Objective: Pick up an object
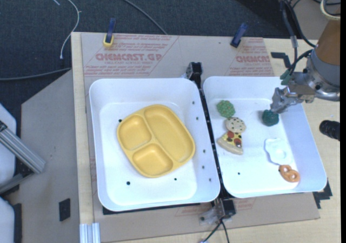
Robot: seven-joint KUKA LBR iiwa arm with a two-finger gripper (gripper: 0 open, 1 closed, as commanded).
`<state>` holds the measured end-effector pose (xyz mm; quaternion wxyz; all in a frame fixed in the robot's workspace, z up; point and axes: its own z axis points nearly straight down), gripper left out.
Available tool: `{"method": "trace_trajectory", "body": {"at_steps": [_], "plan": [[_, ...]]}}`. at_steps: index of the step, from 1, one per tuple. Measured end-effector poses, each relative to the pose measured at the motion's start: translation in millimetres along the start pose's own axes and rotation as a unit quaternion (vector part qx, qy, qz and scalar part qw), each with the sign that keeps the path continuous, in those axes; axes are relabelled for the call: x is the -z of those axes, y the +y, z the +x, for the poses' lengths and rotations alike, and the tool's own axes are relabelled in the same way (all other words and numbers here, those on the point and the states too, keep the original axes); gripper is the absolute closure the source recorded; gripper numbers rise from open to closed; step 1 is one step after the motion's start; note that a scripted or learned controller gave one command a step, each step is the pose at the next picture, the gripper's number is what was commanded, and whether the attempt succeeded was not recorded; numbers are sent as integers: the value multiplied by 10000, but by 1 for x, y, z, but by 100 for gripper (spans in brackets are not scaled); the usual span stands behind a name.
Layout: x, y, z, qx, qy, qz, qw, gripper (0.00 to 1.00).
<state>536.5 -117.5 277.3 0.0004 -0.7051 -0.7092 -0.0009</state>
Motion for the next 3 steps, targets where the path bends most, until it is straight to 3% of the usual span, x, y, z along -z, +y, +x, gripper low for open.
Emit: {"method": "trace_trajectory", "body": {"at_steps": [1,3], "plan": [[-4,9,53,1,4,12,10000,100],[-15,-1,174,7,8,19,10000,100]]}}
